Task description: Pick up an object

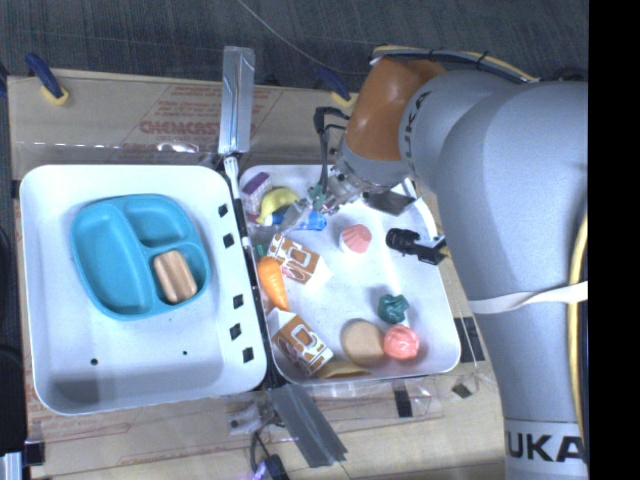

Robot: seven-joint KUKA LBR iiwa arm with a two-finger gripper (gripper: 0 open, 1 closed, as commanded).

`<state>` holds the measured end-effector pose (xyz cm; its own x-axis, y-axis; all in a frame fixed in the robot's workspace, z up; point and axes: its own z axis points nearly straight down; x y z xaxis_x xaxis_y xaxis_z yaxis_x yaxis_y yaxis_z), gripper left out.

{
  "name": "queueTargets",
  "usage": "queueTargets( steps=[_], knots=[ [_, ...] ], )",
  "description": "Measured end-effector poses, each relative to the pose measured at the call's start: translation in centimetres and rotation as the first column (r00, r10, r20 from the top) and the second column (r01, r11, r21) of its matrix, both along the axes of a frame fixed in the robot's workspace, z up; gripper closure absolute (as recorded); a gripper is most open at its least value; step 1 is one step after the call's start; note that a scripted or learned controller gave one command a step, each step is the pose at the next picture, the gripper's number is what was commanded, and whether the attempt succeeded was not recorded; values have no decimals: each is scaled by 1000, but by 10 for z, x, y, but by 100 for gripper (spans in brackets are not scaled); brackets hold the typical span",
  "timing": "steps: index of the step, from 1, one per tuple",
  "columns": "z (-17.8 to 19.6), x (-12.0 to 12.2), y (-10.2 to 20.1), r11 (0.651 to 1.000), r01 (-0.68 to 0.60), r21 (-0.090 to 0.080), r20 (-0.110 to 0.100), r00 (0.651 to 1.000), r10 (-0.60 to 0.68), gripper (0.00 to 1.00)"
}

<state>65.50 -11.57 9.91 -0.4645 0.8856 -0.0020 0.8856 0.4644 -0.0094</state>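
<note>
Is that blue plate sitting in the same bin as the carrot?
No, the blue plate lies in the left bin, while the carrot lies in the right bin.

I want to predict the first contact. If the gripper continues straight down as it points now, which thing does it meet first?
Probably the yellow banana-like toy at the right bin's back-left corner: the gripper sits just beside it. Depth is unclear, so a small blue item nearby could come first.
</note>
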Motion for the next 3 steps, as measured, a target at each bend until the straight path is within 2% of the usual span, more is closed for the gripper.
queueTargets(
  steps=[1, 2, 3],
  knots=[
    [42, 3, -10, 1000, 28, 5, 8, 1000, -28, 100],
    [142, 4, 73, 996, 85, 7, 12, 996, -85, 100],
    [131, -7, 106, 1000, -14, 6, 0, 1000, 14, 100]
  ],
)
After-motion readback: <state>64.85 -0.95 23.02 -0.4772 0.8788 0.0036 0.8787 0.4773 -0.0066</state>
